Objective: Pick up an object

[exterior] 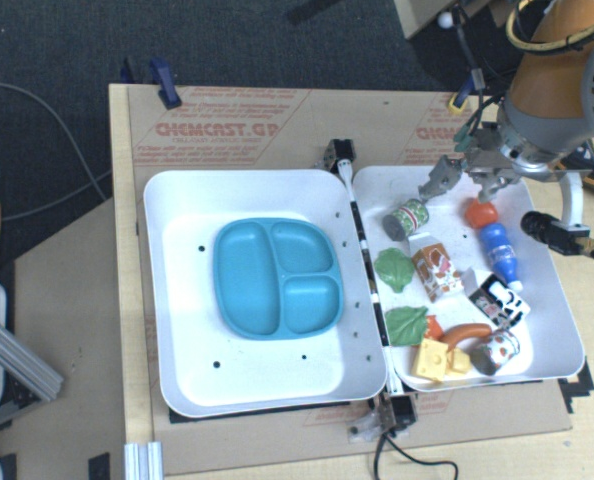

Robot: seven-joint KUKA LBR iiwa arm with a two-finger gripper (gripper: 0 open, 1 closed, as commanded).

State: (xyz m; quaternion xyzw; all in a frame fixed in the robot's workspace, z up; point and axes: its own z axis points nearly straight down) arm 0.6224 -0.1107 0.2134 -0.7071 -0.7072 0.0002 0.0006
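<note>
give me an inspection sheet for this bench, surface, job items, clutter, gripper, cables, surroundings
Surface: cardboard-covered bench bearing a left bin and a right bin.
Job's things: right bin holds a green can, red-capped blue bottle, snack packet, two green leaves, sausage, cheese.
Clutter: blue divided plate in left bin.
Gripper: gripper above right bin's far edge, holding nothing.
Cables: black cable left of bench.
Surroundings: dark floor.

Brown board-topped bench (277,118), left white bin (177,298), right white bin (552,318) side by side
</note>
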